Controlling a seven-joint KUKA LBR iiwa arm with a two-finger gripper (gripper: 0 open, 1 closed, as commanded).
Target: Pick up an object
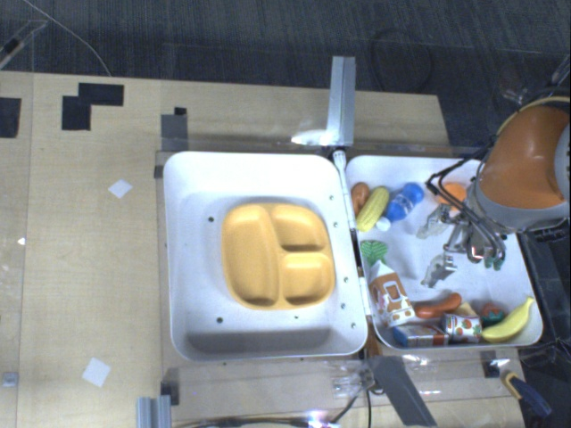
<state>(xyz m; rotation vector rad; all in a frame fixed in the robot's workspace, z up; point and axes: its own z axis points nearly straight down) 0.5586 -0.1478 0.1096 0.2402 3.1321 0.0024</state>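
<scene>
My gripper (436, 248) hangs over the middle of the right bin (526, 275), open, its two fingers apart with bare white floor between them. One fingertip (434, 225) lies just right of a blue bottle (404, 200). The other (436, 273) is a little above a red sausage (434, 307). Along the bin's left side lie a yellow corn cob (373, 205), an orange carrot-like piece (359, 193) and a green item (373, 252). A brown and white carton (391, 296), a small can (461, 328) and a banana (510, 322) sit along the front.
The left bin (192, 266) holds a yellow divided tray (275, 254). An orange object (453, 191) lies partly hidden under the arm at the right bin's back. The arm's orange band (528, 163) covers the back right corner.
</scene>
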